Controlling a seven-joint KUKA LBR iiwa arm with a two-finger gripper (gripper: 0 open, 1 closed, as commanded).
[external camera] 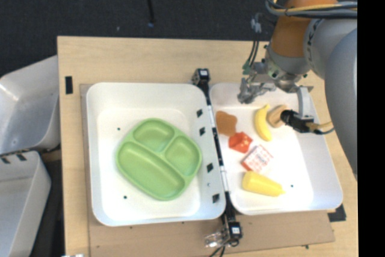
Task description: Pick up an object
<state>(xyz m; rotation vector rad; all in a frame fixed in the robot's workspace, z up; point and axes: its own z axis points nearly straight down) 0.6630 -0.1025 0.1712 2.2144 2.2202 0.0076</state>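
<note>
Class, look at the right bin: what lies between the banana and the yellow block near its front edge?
In the camera view, between the banana and the yellow block lies a red-and-white patterned packet. A small red piece sits just left of that line.

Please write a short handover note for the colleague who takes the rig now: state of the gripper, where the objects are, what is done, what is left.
Gripper: above the far end of the right bin, nothing seen between its fingers; open or shut cannot be told.
Right bin: banana with a tan piece beside it, brown piece, red piece, red-and-white packet, yellow piece nearest the camera.
Left bin: green divided plate.
Done: no object is lifted.
Left: the whole pick. The brown piece and the banana lie closest to the gripper, so probably one of them is the easiest choice.
</note>
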